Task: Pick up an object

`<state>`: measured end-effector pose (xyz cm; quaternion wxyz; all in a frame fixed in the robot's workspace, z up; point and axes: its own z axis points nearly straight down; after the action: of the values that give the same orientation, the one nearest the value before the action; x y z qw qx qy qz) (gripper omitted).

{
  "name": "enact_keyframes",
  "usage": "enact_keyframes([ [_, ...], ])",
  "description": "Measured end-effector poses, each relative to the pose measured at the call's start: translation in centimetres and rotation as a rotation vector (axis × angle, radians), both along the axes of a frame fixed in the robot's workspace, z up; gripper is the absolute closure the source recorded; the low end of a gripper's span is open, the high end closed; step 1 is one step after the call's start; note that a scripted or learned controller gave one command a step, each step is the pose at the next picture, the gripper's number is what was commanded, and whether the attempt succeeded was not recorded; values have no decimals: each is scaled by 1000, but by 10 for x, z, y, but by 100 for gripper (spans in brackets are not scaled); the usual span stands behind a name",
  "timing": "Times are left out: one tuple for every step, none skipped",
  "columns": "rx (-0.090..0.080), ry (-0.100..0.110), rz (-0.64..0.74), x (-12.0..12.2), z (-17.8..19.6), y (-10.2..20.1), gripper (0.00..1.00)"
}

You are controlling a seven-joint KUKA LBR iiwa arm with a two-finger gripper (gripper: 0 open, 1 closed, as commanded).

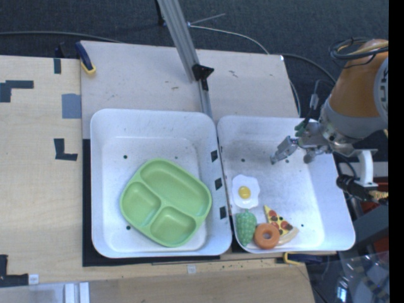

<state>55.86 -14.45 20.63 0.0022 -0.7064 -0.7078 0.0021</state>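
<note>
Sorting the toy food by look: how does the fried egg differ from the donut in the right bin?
The fried egg is white with a yellow yolk; the donut is orange-brown with a hole. The egg lies apart, farther up the bin; the donut sits against the pizza slice. Both lie flat near the bin's lower left corner.

tray in left bin, toys in right bin

The arm is running off the right edge, so only its orange wrist is showing. The gripper is looking too small and blurred to judge its fingers. The donut is covering part of the pizza slice, and the green toy is staying too blurry to name.
</note>
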Motion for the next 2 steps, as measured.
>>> enact_keyframes([
  [0, 1, -1, -9, -47, 2, 0],
  [1, 3, -1, -11, -111, -1, 0],
])
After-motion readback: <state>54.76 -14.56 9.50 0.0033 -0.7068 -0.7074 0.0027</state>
